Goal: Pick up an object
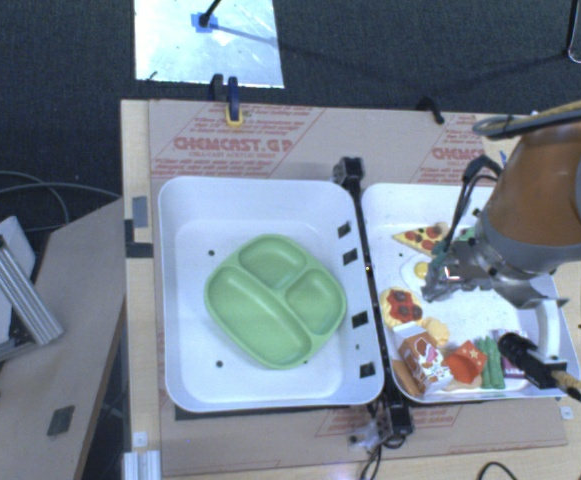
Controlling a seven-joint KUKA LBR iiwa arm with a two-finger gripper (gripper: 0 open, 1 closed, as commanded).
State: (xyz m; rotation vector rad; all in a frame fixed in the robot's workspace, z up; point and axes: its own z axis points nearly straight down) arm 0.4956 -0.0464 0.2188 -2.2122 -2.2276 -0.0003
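End effector (438,280) low over the middle of the right bin (400,203), pointing toward the view's left; grip width hidden by the wrist body, cannot tell if wide or narrow, nothing seen held. Touching or just beside the end effector on its far-left side: small yellow toy piece (422,268). Farther back from the end effector: pizza slice (420,236), flat on the bin floor, apart from the tip. Just near-left of the end effector: round pepperoni piece (402,306), with a tan chunk (436,328) beside it. Nearer the camera from the end effector, a crowded row along the bin's near wall: printed carton (425,361), red piece (464,362), green piece (493,360), all touching or almost so. Candidate pick objects all sit in this right bin, packed on the end effector's left and near sides. Arm (540,208), orange and grey, covers the bin area to the end effector's right. Well to the end effector's left, past the shared bin walls with black clips (350,258): left bin (190,268) with a green divided plate (275,300) lying flat in the middle. Both bins sit on a printed cardboard sheet (270,138) on the tabletop (135,168); a blue-and-yellow clamp (232,103) at the sheet's far edge.
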